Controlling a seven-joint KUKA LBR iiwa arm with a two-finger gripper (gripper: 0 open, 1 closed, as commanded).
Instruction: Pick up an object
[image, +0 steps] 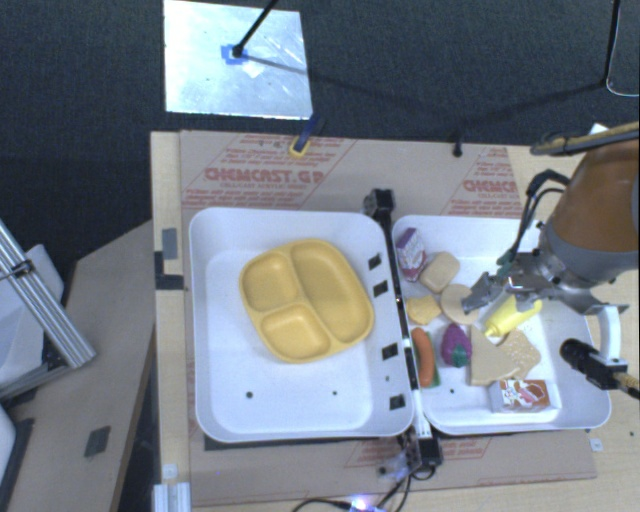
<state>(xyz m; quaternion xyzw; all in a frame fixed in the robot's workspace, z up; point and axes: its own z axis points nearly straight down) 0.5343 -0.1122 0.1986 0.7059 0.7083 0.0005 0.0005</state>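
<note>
Seen from above at a slant: two white bins side by side on a cardboard-covered bench. In the left bin (215, 300), a yellow divided plate (305, 298), tilted diagonally, three compartments. In the right bin (585, 405), a cluster of toy food: a purple-and-white packet (409, 251) at the divider, a tan bread piece (438, 271) beside it, a round biscuit (457, 301), a small yellow-tan chunk (423, 310), an orange carrot (425, 357) along the divider, a purple piece with green (456, 343), a beige toast slice (504, 356), a red-and-white box (520, 395) near the front wall. Reaching in from the right, the grey arm with orange band, gripper (500, 295) low over the bin's middle. Just beside the fingertips, a yellow bottle-like object (511, 314), touching or nearly so. Cannot tell whether the jaws stand apart or closed, nor whether the yellow object sits between them.
</note>
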